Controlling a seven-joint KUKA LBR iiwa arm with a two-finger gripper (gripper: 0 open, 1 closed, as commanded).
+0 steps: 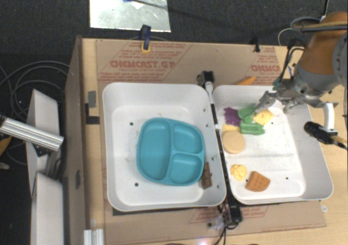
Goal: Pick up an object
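The right bin [304, 184] holds a cluster of toy foods: a purple piece [231, 114], a green piece [247, 112], a second green piece [253, 129] and a yellow piece [264, 118]. Further forward lie a round tan biscuit [234, 142], a small yellow piece [238, 171] and an orange-brown wedge [257, 182]. My gripper [273, 101] hangs over the bin's far part, just above and right of the yellow piece, close to the cluster. Nothing can be seen held in it.
In the left bin [117, 130] lies a blue divided plate [170, 151]. A small brown object [206, 175] rests against the divider between the bins. An orange item [246, 81] lies on the cardboard behind the right bin. The arm [321, 59] comes in from the right.
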